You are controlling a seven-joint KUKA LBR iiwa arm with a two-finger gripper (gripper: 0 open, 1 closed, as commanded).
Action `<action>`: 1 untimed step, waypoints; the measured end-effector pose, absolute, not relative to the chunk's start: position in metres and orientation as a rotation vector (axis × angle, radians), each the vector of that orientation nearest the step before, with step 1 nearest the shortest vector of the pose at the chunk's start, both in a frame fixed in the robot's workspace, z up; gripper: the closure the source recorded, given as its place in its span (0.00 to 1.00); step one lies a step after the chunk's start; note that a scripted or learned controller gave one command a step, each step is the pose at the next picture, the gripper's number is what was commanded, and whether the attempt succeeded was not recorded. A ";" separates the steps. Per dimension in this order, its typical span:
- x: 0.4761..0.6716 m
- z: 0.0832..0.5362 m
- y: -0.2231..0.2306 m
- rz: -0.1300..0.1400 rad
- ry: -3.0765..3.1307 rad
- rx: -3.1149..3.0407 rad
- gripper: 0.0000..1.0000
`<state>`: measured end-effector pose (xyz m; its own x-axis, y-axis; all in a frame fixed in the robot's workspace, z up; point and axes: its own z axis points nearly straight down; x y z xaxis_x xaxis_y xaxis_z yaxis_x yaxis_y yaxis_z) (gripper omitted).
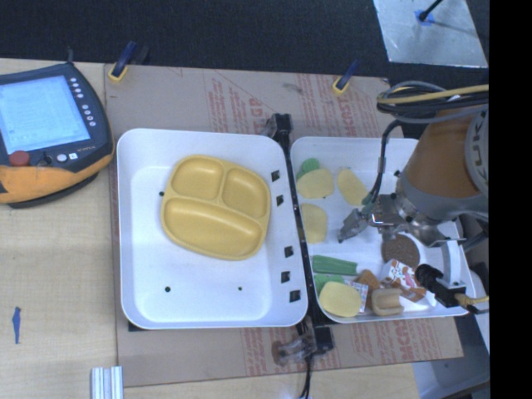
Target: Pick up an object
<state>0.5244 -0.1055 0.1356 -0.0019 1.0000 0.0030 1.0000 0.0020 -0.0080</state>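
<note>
Two white bins on cardboard-covered bench

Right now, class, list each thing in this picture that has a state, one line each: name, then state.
Yellow divided plate: upright in the left bin, compartments bare.
Left bin: holds the plate.
Right bin: holds scattered toy food.
Gripper: low over the right bin.
Teach pendant: screen lit.

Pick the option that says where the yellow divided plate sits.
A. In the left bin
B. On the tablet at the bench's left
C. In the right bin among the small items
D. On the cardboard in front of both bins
A: the yellow divided plate lies flat inside the left bin, while the gripper hangs over the right bin.
</note>
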 end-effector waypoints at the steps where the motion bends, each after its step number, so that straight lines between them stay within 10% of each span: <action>1: 0.558 0.152 -0.219 0.006 -2.222 -2.231 0.00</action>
<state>0.5584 -0.2191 0.1517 0.0040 1.0000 -0.0077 1.0000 -0.0039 0.0026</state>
